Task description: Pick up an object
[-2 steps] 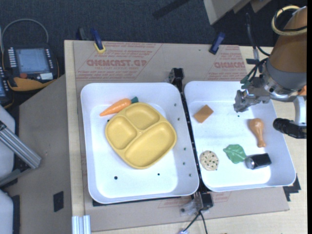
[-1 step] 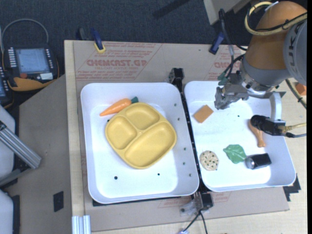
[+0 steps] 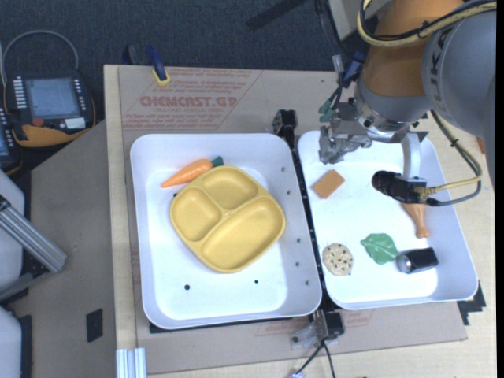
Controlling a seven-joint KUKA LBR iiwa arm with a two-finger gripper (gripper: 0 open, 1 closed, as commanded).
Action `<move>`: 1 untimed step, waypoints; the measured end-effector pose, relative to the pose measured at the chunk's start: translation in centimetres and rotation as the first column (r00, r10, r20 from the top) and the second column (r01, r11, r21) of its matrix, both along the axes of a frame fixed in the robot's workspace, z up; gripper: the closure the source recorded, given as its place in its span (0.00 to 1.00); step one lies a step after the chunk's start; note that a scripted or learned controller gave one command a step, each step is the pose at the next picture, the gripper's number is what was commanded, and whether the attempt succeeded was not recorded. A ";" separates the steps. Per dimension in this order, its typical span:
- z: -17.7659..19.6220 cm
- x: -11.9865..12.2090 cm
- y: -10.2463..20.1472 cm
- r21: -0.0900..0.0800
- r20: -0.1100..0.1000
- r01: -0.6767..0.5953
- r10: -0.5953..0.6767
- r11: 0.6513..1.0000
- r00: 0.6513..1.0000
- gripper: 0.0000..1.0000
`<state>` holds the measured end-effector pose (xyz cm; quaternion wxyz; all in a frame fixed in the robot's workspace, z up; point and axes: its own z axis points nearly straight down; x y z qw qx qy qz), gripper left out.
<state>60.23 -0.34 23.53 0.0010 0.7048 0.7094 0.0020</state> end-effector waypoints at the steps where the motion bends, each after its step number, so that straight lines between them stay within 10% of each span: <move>1: 0.6 1.2 5.5 0.001 -0.001 0.000 0.000 1.000 1.000 1.00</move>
